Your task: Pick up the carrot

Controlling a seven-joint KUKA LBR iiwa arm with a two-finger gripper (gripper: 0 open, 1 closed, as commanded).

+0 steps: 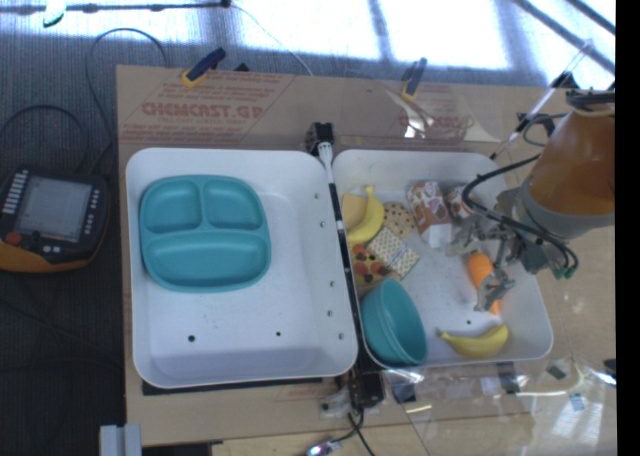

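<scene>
The carrot (pixel 481 268) is seen in the right bin (pixel 537 339), in its right half, approx. midway between the far and near walls. It is orange and partly covered by the gripper (pixel 492 282), which is placed directly over it and just to its near-right. Whether the carrot is between the fingers can't be told, and their state can't be told either, as this part is dark and tangled w/ cables.

Near the carrot, towards the near wall, a banana (pixel 476 341) is laid on the bin floor. To the left, a teal bowl (pixel 392 322) is leaned by the divider between the bins. Far-left of the carrot, a 2nd banana (pixel 364 216) is found, w/ a waffle-like piece (pixel 397 218) beside it and a brown-white packet (pixel 429 206) further right.

In the left bin (pixel 200 344) a teal tray w/ compartments (pixel 205 231) is set, towards the far-left corner.

On the floor, left of the bench, a control pendant (pixel 48 218) is seen.
</scene>
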